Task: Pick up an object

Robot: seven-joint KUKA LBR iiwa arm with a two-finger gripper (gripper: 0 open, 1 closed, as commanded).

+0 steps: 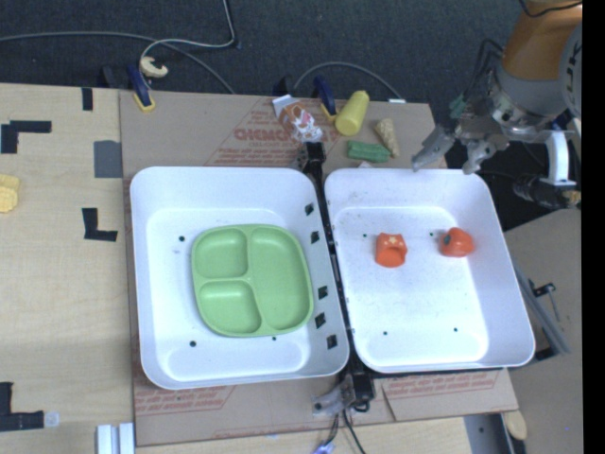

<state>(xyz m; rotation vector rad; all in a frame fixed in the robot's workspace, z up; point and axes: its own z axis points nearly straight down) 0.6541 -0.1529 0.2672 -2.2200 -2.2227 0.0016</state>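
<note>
Two small orange-red objects lie in the right bin: a blocky one near its middle and a rounder one to its right. My gripper hangs above the bin's far right corner, beyond both objects, with its two fingers spread apart and nothing between them. The grey arm with its orange band rises from it toward the upper right.
A green divided plate sits in the left bin. Behind the bins on the cardboard lie a yellow cylinder, a green stick, a tan piece and a small wrapped item. Cables run across the back.
</note>
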